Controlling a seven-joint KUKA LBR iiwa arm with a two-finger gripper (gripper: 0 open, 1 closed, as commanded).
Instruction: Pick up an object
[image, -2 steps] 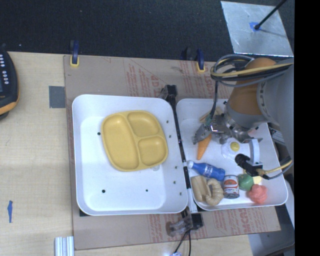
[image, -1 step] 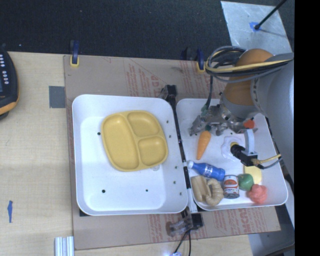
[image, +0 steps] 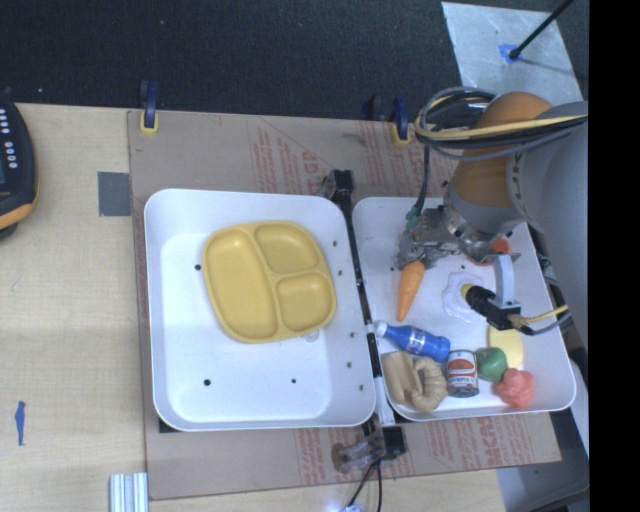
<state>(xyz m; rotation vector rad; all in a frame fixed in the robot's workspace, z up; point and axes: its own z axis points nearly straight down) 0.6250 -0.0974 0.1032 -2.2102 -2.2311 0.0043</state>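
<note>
The arm (image: 520, 170) covers the right bin's (image: 385, 225) far right corner and hides the top of the carrot (image: 410, 288); the gripper (image: 428, 245) is a dark blur, so how its jaws stand cannot be told; the small can's (image: 461, 375) label is too small to read; the black device (image: 15, 165) is cut off by the left edge.

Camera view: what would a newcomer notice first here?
The yellow plastic tray with three compartments lies alone in the left white bin. In the right white bin, the grey arm's gripper sits just above the orange toy carrot, with small toys crowded along the near edge.
</note>
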